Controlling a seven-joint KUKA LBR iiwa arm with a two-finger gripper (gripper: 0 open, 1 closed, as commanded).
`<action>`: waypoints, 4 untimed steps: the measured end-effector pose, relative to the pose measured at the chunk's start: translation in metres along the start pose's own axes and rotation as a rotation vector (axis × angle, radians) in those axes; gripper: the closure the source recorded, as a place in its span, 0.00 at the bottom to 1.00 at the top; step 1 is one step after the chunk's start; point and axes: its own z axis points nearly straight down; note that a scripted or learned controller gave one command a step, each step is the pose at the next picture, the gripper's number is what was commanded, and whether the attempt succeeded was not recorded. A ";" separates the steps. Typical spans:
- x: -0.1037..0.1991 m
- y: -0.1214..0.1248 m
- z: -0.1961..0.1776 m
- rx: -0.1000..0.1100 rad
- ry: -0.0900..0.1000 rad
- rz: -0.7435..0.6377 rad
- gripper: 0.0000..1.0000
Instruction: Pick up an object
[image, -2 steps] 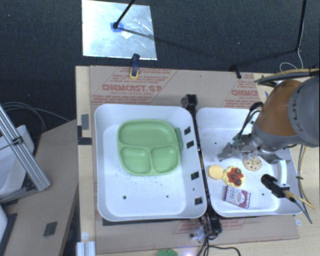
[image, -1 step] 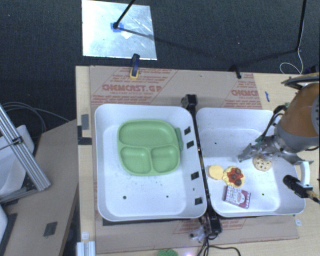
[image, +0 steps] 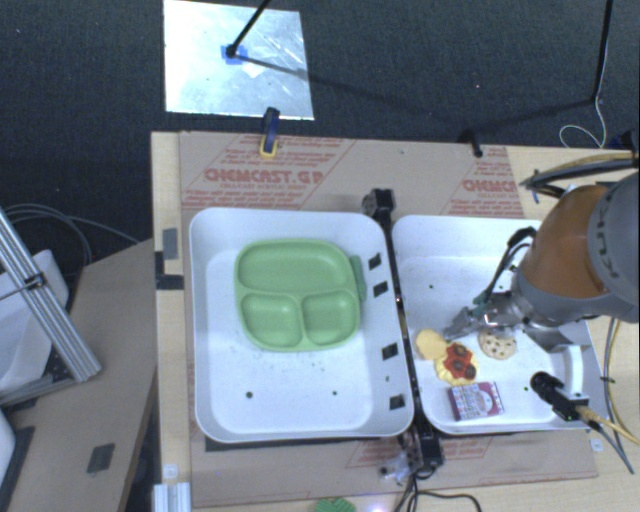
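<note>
Currently the gripper (image: 478, 320) is hanging low in the right bin (image: 440, 250); can't tell its state. Cookie (image: 497, 346) is lying just beside it, yellow piece (image: 431, 344), red toy (image: 458, 364) and small packet (image: 475, 401) sitting nearby.

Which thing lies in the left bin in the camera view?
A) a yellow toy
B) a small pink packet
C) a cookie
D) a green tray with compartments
D: the green tray with compartments sits in the left bin, while the cookie, the pink packet and the yellow toy all lie in the right bin, near the gripper.
</note>
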 end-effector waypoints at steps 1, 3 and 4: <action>0.014 -0.045 -0.062 0.013 0.008 0.005 0.00; 0.024 -0.029 -0.011 0.001 0.002 0.005 1.00; 0.087 -0.042 -0.101 0.008 0.009 -0.004 1.00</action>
